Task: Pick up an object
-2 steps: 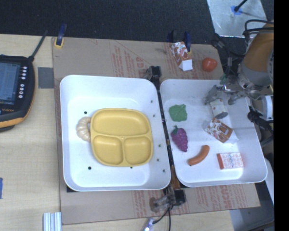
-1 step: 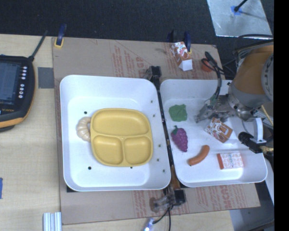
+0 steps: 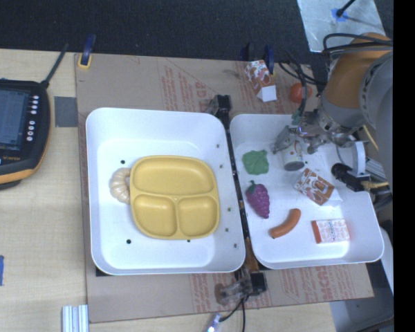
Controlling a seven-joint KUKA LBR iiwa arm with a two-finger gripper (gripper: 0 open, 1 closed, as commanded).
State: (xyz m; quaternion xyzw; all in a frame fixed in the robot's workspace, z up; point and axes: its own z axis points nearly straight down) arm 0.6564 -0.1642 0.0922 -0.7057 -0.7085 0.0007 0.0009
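While above the right bin (image 3: pixel 373 251) — gripper (image 3: pixel 294 144), near green leaf (image 3: pixel 256 161).

Setting: robotics lab test bench. Evidence: two shallow white bins (image 3: pixel 100 185) clamped side by side on a cardboard sheet (image 3: pixel 159 81) over a light wood bench top; orange-edged teach pendant (image 3: pixel 10 130) with cable at bench left; toy food props, e.g. plastic grapes (image 3: pixel 259 199) and sausage (image 3: pixel 285 223); loose cabling along the bench's far edge.
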